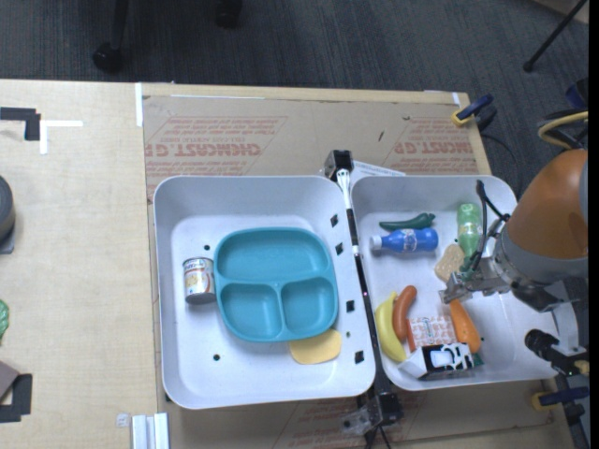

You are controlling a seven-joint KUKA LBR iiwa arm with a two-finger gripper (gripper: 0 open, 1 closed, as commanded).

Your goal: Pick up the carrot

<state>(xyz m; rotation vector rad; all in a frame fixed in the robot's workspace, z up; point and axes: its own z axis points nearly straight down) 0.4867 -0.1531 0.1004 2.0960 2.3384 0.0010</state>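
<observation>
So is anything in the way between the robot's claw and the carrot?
Nothing visible. The gripper sits right at the carrot's upper end in the right bin. A red sausage and banana lie off to the side.

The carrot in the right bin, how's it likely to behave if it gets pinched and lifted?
The carrot looks like a smooth moulded toy, so probably stiff and light. Its rounded, tapered shape may let it slip or roll aside under the end effector just above it. It lies close to the black-and-white packet, which a push could nudge.

wooden bench [75,251], cardboard sheet [281,138], two white bins [178,363]
</observation>
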